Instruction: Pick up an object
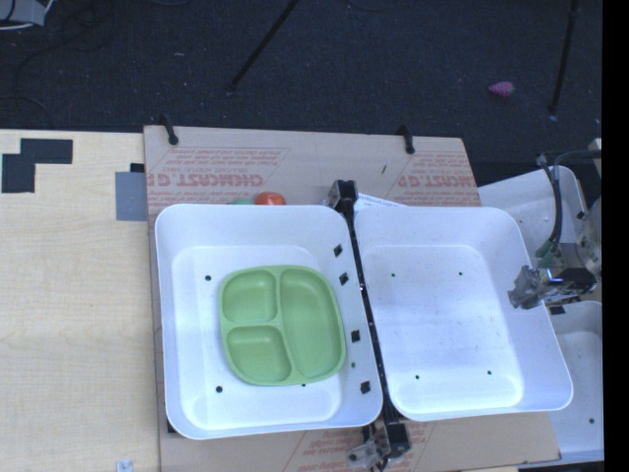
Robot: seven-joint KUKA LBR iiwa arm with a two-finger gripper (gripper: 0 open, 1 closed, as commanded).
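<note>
green tray (282,324) in left bin (187,234), tool (531,288) seemingly at right bin's (491,229) edge

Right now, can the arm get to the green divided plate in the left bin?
Probably yes. The green divided plate lies flat and alone in the left bin, nothing over it. The gripper sits at the right bin's far rim, so it must cross that bin and the central divider.

Single fixed view from above, slanted, perhaps fairly high, over both bins (366,293).
</note>
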